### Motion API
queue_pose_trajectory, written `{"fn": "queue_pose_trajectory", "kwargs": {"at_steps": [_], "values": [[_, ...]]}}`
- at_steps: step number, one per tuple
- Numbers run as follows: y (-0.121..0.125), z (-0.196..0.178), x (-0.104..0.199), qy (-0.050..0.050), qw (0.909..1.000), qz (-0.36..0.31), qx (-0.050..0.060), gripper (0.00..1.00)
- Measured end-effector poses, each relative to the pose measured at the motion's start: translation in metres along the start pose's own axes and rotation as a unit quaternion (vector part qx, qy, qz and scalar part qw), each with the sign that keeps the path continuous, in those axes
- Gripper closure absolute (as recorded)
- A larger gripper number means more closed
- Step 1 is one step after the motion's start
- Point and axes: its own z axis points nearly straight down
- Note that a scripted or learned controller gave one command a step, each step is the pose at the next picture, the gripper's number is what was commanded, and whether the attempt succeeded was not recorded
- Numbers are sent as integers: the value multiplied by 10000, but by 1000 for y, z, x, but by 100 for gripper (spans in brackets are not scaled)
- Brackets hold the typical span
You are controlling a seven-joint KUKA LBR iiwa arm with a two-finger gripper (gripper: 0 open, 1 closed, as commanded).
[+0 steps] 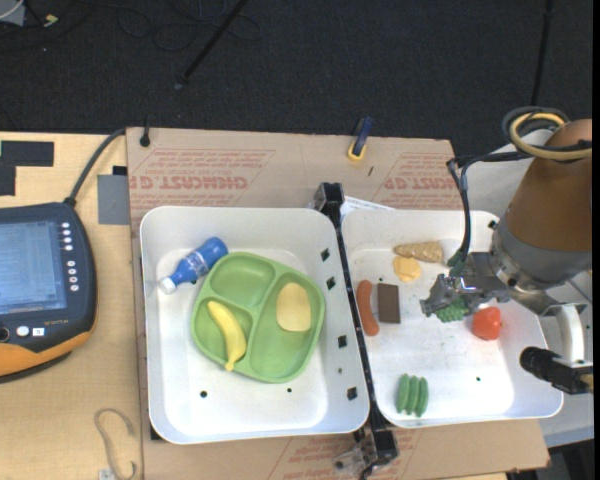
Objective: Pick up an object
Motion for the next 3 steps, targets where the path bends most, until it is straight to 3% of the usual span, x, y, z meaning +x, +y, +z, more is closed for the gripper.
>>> {"fn": "queue_pose_trajectory", "kwargs": {"at_steps": [3], "values": [[82, -3, 133, 0, 10000, 1, -3, 100]]}}
